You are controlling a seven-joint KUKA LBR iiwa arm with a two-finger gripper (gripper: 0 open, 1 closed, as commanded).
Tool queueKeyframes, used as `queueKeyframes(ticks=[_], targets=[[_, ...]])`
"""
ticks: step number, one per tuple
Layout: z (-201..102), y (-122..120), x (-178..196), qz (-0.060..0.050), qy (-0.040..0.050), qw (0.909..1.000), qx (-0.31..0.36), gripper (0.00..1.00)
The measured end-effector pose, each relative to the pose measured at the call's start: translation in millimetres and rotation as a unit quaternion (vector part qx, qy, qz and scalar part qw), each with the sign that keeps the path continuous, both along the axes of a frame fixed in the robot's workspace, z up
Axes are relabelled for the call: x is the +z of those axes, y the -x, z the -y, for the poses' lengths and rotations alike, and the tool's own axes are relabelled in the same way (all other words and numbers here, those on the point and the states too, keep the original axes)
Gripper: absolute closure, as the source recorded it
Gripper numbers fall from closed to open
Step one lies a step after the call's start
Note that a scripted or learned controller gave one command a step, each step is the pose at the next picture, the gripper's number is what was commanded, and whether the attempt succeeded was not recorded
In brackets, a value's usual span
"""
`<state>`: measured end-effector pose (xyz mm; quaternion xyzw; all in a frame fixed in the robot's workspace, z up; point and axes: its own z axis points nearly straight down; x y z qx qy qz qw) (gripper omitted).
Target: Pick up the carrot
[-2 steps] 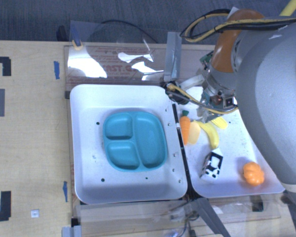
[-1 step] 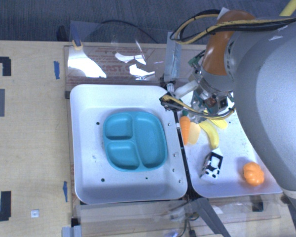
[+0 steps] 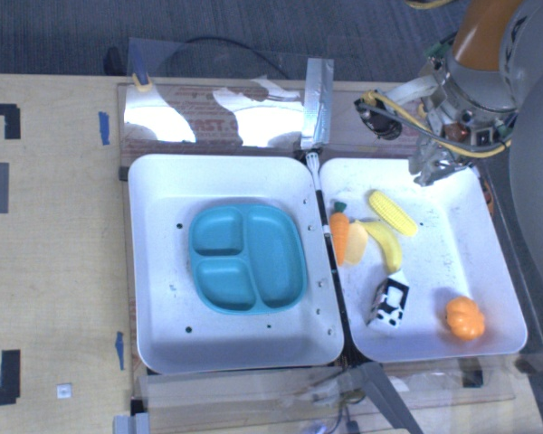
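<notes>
Looking down at my arm [image 3: 493,39], I see it reaching in from the right, orange band up top, with the gripper [image 3: 432,165] hanging over the far right corner of the right bin [image 3: 502,269]; whether it's open or closed, I cannot tell. The carrot [image 3: 340,238] lies against that bin's left wall, orange with a green top pointing away, touching a pale piece beside the banana [image 3: 386,244], well apart from the gripper.

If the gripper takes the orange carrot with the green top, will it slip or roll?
The orange toy carrot with the green top looks smooth, tapered and rigid, so it may slip toward its thin end. It lies against the right white bin's left wall and touches a yellow banana, which probably hinders rolling and crowds the fingers.
</notes>
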<state>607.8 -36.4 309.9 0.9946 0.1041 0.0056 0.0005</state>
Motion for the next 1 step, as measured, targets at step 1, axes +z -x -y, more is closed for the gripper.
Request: queueKeyframes(ticks=[1], targets=[[-9.3, -21.3, 14.4, -0.004, -0.0001, 1.0000, -0.003, 1.00]])
